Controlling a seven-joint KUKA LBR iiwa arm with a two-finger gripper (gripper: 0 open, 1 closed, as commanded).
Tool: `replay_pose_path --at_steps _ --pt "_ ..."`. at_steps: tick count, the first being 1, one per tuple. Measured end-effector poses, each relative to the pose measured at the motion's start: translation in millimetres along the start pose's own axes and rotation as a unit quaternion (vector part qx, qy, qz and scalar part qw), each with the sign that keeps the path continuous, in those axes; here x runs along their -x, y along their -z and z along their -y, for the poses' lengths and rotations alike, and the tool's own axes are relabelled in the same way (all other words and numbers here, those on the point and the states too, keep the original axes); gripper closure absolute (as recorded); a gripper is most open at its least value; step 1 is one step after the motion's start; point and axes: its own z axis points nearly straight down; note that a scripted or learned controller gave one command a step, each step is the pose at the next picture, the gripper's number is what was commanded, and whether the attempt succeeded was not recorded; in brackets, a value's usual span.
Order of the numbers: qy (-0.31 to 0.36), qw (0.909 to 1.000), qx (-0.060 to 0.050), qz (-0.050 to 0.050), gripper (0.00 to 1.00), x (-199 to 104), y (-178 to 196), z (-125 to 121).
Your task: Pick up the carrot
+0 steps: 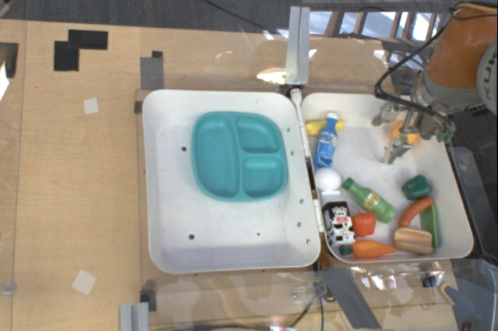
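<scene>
The carrot (pixel 372 248) is an orange tapered piece lying flat along the front wall of the right bin (pixel 464 242), its tip pointing right. My gripper (pixel 387 136) hangs over the back half of that bin, well behind the carrot and apart from it. It is open, and only the white bin floor shows between its two grey fingers (pixel 391 153).
The right bin also holds a blue-and-yellow bottle (pixel 326 141), a white ball (pixel 328 181), a green bottle (pixel 369 199), a red-orange pepper (pixel 415 211), a bread-like block (pixel 413 241) and a small cow toy (pixel 338 222). A teal divided plate (pixel 238 156) lies in the left bin (pixel 167 240).
</scene>
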Motion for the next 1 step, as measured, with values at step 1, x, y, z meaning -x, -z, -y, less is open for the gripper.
replay_pose_path --at_steps 1 --pt "0.003 1.0 -0.002 0.009 1.0 4.9 15.1 -1.4"
